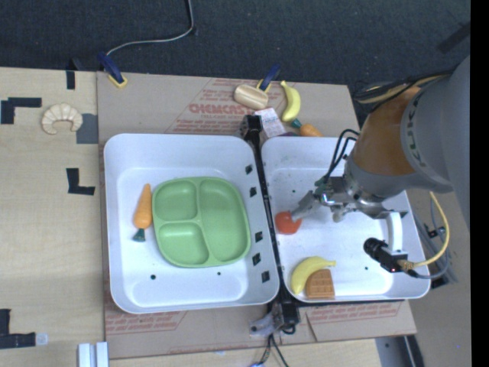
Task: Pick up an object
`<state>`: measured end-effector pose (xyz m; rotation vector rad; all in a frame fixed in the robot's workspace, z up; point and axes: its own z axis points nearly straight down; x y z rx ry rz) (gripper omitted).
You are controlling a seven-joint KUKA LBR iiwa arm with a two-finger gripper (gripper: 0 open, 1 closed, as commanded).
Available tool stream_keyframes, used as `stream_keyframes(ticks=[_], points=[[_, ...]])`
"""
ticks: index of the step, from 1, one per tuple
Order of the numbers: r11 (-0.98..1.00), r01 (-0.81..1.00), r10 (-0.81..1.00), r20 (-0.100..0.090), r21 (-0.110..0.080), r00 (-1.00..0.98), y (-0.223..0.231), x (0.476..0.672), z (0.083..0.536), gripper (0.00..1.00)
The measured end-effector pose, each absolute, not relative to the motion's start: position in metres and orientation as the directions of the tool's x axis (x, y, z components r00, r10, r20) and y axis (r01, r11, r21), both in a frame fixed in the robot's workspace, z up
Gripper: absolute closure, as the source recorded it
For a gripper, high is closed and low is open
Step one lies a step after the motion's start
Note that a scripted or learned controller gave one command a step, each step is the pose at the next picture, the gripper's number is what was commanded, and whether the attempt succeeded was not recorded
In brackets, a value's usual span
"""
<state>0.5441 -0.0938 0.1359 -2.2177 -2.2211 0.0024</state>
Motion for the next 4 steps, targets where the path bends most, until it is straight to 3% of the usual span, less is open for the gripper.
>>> stream_keyframes(ticks=[1,2,3,4], points=[[0.001,1.000,1.000,0.000,0.014,-0.001,-0.099,0.553,0.119,0.00],[0.001,1.000,1.000,0.001,0.019,-0.001,-0.099,0.558,0.117,0.00],[0.001,1.000,1.000,0.001,-0.002,-0.001,-0.109,0.541,0.103,0.00],[0.002,1.000,1.000,-0.001,0.002,-0.002,-0.096,0.583,0.086,0.00]])
